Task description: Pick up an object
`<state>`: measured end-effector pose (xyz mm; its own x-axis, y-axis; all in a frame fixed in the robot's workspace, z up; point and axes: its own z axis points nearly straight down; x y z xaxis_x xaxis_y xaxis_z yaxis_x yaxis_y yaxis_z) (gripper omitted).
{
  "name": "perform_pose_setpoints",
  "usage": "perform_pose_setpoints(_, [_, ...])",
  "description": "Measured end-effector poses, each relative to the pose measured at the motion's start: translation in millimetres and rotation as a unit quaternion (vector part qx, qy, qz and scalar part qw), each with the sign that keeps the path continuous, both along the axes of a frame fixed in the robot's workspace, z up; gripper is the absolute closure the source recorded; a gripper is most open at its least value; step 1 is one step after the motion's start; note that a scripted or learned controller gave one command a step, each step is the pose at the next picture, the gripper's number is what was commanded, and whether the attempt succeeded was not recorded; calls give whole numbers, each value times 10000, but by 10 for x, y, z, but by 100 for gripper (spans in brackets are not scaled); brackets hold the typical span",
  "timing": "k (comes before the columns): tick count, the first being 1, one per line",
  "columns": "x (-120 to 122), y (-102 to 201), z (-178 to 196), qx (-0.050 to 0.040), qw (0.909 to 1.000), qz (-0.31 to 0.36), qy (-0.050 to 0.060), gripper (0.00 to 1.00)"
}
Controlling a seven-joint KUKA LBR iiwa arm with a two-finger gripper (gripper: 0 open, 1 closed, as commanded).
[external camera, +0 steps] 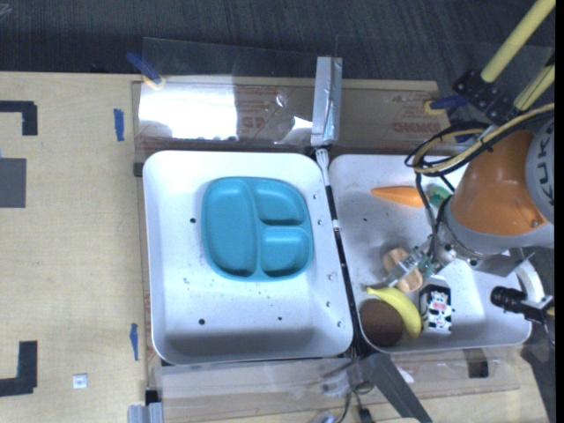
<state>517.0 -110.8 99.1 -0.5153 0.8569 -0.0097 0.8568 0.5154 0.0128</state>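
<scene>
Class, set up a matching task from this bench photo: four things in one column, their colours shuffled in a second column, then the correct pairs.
Things:
1. divided plate
2. carrot
3. banana
4. round fruit

Colours:
A. yellow
B. brown
C. blue
D. orange

Pairs: 1-C, 2-D, 3-A, 4-B

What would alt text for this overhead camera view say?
A robot arm reaches into the right bin, its gripper low among a carrot, banana, brown ball and small toys. The left bin holds a blue divided tray.
</scene>
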Motion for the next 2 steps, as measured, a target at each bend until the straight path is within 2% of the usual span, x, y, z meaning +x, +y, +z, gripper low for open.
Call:
perform_pose_setpoints(1, [227,527,1098,19,9977,-677,38,100])
perform_pose_setpoints(2, [891,797,1074,20,9934,-1146,70,100])
